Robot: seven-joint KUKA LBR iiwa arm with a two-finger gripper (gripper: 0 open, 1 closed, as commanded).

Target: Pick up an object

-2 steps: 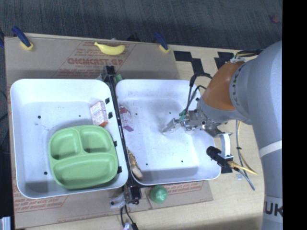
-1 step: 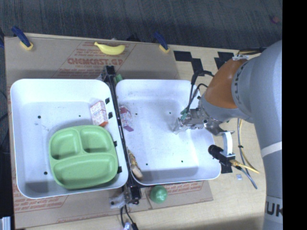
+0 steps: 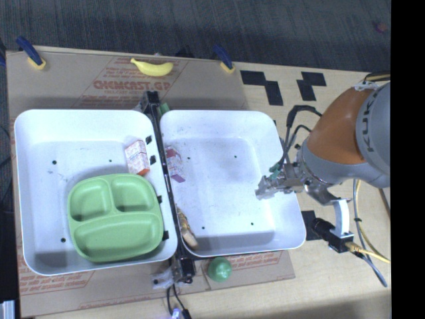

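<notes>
A sheet of printed cardboard lies under the two white bins, held at the top of the frame by blue clamps, one at upper left and another nearer the upper middle. A yellow banana sits on the cardboard along the top edge, just above the red lettering. A black bracket stands at the top of the seam between the bins. Black square markers are printed on the bench to the upper right. At the lower middle, just below the right bin's rim, a green ball rests on the cardboard. Dark carpet fills the top of the frame.
</notes>
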